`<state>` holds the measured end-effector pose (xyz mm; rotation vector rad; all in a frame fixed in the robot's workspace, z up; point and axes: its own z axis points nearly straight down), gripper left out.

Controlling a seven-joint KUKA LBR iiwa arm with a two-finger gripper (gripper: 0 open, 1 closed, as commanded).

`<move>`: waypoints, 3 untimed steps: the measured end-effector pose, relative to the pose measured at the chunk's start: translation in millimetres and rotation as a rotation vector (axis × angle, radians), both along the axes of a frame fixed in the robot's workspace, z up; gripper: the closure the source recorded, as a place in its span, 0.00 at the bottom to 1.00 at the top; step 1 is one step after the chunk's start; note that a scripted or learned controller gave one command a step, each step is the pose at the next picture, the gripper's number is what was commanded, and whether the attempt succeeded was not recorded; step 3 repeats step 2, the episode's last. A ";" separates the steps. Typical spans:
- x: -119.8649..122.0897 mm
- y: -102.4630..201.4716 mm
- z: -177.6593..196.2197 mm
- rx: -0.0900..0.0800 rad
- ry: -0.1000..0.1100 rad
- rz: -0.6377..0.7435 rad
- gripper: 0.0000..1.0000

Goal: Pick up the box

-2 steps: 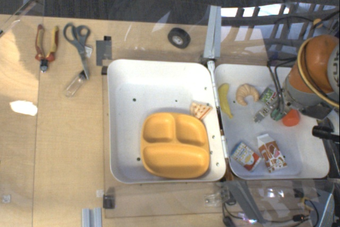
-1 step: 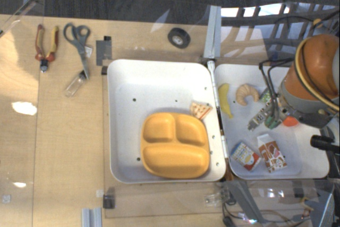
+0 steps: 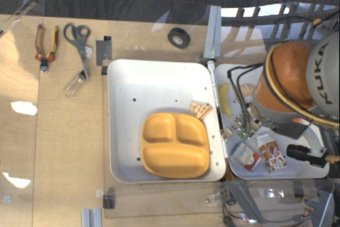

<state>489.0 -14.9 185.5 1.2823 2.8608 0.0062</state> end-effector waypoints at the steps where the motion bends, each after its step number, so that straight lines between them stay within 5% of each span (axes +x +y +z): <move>1: -0.5 -72.6 -6.8 0.001 0.002 -0.406 1.00; 2: 10.7 -74.5 -56.2 0.003 0.006 -0.734 1.00; 3: 10.7 -74.5 -56.2 0.003 0.006 -0.734 1.00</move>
